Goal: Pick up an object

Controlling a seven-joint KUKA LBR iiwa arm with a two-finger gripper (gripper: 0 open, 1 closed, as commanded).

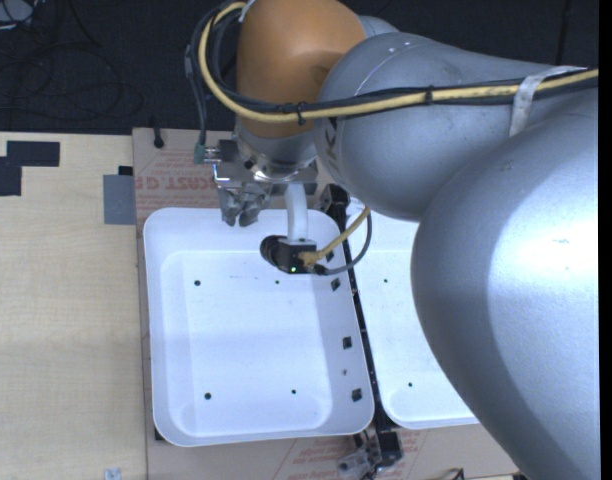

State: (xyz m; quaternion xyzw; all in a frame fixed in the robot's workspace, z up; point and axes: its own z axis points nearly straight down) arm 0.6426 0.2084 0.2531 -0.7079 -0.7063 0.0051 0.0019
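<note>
My gripper (248, 212) hangs below the orange band, over the far edge of the left bin (166, 268). Just right of it, a white part reaches down to a small black thing with a green spot (286, 255), which sits over the bin's far inner wall. I cannot tell whether this black thing is a loose object or a piece of the tool, or whether it is held. The bulky grey arm hides most of the right bin (396, 368).
Several small dark dots mark the white floor of the left bin. A black divider strip (354, 338) runs between the two bins. Cardboard with red lettering (176, 180) lies under the bins, and pale bench surface (56, 298) stretches to the left.
</note>
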